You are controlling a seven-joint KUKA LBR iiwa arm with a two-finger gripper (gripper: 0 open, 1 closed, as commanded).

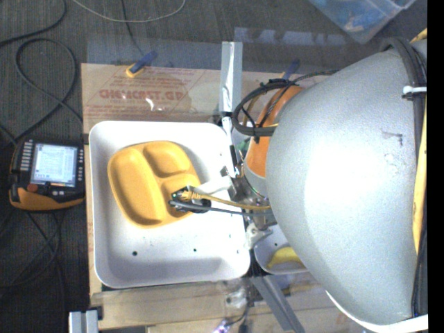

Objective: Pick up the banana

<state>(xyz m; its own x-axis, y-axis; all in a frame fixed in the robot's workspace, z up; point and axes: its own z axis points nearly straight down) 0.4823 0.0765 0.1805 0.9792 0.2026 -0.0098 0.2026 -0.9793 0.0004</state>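
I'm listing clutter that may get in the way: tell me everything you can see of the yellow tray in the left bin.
The tray is yellow, smooth and plastic-looking, with rounded corners and ridges dividing it into compartments: a large one on its left, a smaller one at upper right. It lies flat, open side up, skewed, on the floor of the left bin, nearer its far wall. The arm reaches over its lower right corner.

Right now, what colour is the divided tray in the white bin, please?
The divided tray is yellow; camera view.
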